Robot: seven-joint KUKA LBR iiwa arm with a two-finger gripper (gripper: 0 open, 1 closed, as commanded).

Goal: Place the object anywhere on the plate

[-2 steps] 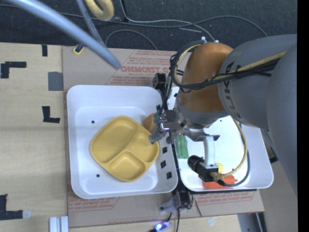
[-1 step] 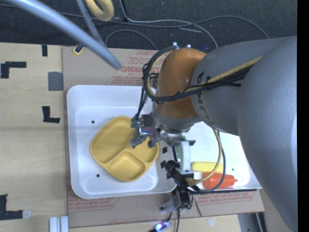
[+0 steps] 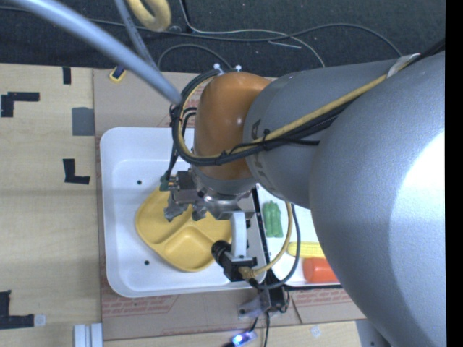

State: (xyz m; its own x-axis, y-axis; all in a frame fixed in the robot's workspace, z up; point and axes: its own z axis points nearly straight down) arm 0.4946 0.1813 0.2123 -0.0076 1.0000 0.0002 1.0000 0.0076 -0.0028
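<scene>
Yellow and smooth: counting one plate (image 3: 181,244), lying in the left bin (image 3: 110,194). Counting two white bins side by side on the tabletop (image 3: 43,230), the right bin (image 3: 302,226) mostly hiding under the big grey arm (image 3: 376,194). Counting three small things in the right bin: one green thing (image 3: 273,219), one yellow thing (image 3: 308,249) and one orange thing (image 3: 318,270). Counting one end effector (image 3: 181,207), hanging low over the plate's top part, just under the orange band (image 3: 221,121).

Looking at the end effector from above and not being able to tell if open or shut, or if holding anything. Seeing the green thing off to the end effector's right, across the wall between the bins, near but not touching. Seeing the yellow and orange things a bit farther that way, close to each other.

Finding the plate sitting near the middle of the left bin, leaning toward the bin's bottom right corner. Finding bare white floor along the bin's left side and top. Noticing black cables looping close around the wrist.
</scene>
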